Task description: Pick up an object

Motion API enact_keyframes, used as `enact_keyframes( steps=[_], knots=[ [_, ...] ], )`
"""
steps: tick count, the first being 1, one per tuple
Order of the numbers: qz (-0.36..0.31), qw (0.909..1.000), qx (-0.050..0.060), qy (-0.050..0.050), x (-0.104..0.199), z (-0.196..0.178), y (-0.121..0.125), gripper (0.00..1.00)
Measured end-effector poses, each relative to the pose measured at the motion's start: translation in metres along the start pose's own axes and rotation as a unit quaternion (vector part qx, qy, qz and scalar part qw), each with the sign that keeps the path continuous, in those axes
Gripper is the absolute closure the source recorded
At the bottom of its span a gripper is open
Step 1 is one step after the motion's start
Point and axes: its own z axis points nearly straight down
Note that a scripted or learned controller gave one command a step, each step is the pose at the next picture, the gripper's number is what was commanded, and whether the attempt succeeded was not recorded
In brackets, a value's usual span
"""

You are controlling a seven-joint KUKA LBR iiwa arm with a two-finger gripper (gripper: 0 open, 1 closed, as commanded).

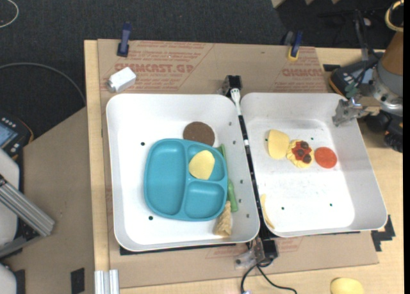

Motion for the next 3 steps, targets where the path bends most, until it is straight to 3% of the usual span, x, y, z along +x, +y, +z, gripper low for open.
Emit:
enact_keyframes(
  steps=[2, 3],
  knots=[
    [0.000, 1.0000, 0.003, 0.001, 0.001, 0.018, 0.010, 1.00],
    [-0.001, 1.0000, -0.007, -0.002, -0.001, -0.137, 0.030, 1.00]
  ],
)
